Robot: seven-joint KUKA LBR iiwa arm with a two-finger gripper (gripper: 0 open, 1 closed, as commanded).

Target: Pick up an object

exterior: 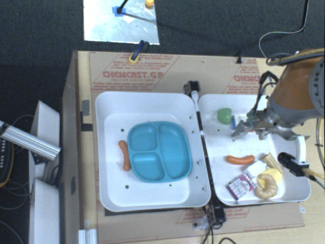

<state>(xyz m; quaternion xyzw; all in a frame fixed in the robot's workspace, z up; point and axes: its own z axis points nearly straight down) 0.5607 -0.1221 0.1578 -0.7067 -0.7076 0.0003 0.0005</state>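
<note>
Clutter sits at the near end of the right bin (304, 189): a small packet (240, 186), a pale pastry (267, 183), then a sausage (240, 159) farther in. Beyond the sausage hovers the gripper (244, 130), its jaws apart and holding nothing. A green object (224, 116) lies just past it, toward the bin's far wall.

Glossy white plastic bins (109, 151) w/ smooth blue plastic tray (159, 151) — brown cardboard bench top (152, 72), matt.
</note>
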